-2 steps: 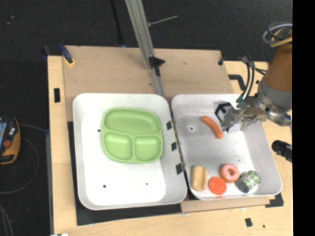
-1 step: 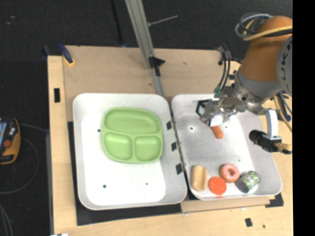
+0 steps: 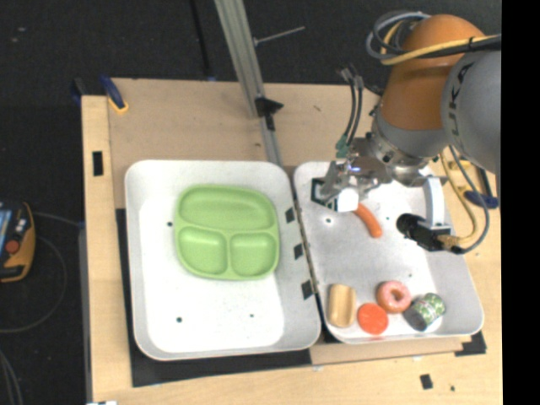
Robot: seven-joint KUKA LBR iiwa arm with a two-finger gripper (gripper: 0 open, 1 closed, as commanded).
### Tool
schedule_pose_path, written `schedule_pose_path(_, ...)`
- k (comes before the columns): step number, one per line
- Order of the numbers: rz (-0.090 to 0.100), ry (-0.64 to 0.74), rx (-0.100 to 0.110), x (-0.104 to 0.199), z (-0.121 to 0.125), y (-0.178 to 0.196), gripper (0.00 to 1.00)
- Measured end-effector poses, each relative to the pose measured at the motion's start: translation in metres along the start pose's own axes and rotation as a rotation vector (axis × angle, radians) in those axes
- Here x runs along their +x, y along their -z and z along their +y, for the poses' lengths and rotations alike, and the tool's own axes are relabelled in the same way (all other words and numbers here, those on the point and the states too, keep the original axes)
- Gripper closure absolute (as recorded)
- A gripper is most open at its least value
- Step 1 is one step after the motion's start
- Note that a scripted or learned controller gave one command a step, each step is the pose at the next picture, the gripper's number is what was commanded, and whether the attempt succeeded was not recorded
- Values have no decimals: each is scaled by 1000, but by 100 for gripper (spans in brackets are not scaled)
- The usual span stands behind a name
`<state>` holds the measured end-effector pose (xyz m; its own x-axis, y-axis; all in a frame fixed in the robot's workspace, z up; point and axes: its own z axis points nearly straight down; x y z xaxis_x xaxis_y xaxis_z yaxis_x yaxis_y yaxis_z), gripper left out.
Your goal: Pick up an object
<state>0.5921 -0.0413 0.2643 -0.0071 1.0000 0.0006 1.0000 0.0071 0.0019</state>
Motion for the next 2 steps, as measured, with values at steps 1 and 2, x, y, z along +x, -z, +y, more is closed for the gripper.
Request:
schedule_pose_path(1,-1,-2,2,46,14,-18,100)
schedule_pose_path(2,-1,-1,0,86,38,-28,100)
